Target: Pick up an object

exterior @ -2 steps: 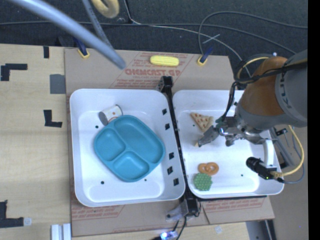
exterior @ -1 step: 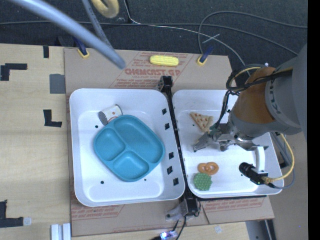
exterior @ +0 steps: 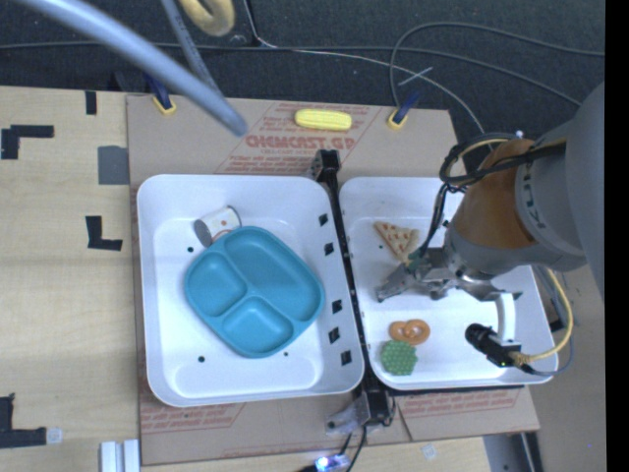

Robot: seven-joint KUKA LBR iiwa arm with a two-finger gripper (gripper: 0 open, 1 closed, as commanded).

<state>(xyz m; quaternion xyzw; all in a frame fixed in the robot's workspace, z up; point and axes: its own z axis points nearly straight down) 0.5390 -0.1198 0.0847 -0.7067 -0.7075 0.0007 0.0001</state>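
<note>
Across the bench top, a cardboard sheet (exterior: 285,146) lies under two shallow white bins set side by side. Left bin (exterior: 162,264): holds a blue divided plate (exterior: 254,291) with three compartments, lying flat near the middle; a small white cup (exterior: 216,224) on its side just beyond the plate's far-left edge, touching or nearly so. Right bin (exterior: 373,197): grey arm (exterior: 550,200) with orange band reaches in from the right, wrist low over the bin's centre. Gripper (exterior: 398,281) points left, fingers splayed apart, nothing seen between them. Tan waffle-like wedge (exterior: 395,237) lies just above the fingertips, near but apart as far as can be judged. Orange ring-shaped piece (exterior: 409,331) sits below the gripper, near the bin's front; green knobbly ball (exterior: 398,359) just in front of the ring, touching it or nearly. Black cable end (exterior: 486,342) hangs over the bin's right half. Yellow corn-like item (exterior: 322,120) rests on the cardboard behind the bins, well apart from everything in them.
</note>
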